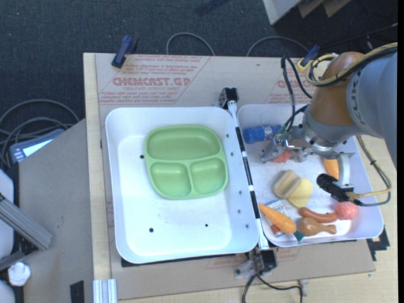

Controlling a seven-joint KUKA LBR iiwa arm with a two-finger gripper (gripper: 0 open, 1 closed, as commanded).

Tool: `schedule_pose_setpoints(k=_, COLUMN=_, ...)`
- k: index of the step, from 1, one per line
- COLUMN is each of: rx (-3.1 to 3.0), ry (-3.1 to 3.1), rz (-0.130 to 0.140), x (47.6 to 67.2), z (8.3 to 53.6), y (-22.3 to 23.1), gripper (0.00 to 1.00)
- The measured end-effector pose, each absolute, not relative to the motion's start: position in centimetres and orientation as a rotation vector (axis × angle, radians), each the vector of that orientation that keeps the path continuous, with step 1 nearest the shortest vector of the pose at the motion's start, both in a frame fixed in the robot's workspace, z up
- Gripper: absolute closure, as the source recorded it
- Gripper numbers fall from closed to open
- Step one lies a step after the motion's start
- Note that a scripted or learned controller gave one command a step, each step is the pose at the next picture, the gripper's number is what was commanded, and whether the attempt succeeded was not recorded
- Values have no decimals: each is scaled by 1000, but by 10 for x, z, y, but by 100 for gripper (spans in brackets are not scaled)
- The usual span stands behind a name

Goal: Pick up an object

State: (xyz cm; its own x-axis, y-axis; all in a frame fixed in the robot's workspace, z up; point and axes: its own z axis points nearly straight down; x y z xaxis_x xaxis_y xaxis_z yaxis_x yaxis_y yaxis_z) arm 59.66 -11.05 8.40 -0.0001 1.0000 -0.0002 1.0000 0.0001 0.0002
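A blue clip (123, 50) lies at the upper left of the printed cardboard sheet (158, 77) that sits under both bins. The left bin (120, 169) takes up the middle of the frame and holds a green divided plate (186, 160) in its upper half, lying flat with three compartments.

The right bin (374, 225) sits just beside it, rims touching, and all the loose objects are in it. At its upper left lies a blue object (255, 134). Just right of and below that, the gripper (278, 151) is down low in the upper part of this bin. A small orange piece (282, 158) shows right at its tip, but whether the gripper is spread, pressed together or pinching anything cannot be told.

Lower in the bin, a tan piece (286, 182) and a yellow piece (302, 192) lie touching each other. A toy carrot (278, 217) lies along the bin's lower left edge, and beside it are two orange-brown sausage shapes (319, 217), close together.

Further right there is an orange wedge (331, 167) and, below it, a pink ball (346, 211) touching the end of the upper sausage shape. The grey arm (363, 100), with its orange band, comes in from the upper right of the frame.
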Motion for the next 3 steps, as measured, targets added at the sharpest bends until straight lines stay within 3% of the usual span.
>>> schedule_pose_setpoints(k=1, rx=2222, ry=2223, rz=-3, x=641, z=84, y=-113, gripper=0)
schedule_pose_setpoints(k=2, rx=2223, ry=2223, rz=-1, x=622, z=85, y=-99, gripper=0)
schedule_pose_setpoints(k=3, rx=2221, ry=2221, rz=2, x=623, z=95, y=-99, gripper=100)
